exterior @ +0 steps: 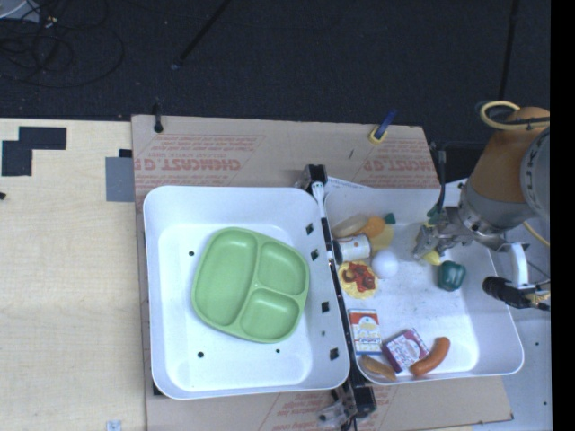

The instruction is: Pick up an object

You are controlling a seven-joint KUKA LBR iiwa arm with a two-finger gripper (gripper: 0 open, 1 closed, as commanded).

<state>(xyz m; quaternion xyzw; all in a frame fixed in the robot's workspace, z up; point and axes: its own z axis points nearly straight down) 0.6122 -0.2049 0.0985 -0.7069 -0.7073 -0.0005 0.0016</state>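
My gripper [430, 242] is low over the right bin [490, 344], near its far right side. A small yellow piece [433, 258] lies right under its tip; whether it is held is unclear. A dark green pepper-like toy [450, 276] sits just right of and in front of the gripper. Further left lie a white ball [384, 265], a small can [355, 248], a yellow-orange toy [377, 230] and a red-and-yellow pizza-like piece [358, 279]. A small carton [363, 329], a maroon packet [406, 348], a sausage [431, 356] and a bun [377, 367] lie along the front.
The left bin [171, 330] holds a light green divided plate [250, 283]. Both bins rest on brown cardboard [234, 155]. A blue-and-yellow clip [382, 127] sits on the cardboard's far edge. The arm's grey and orange body [503, 182] stands over the right bin's far right corner.
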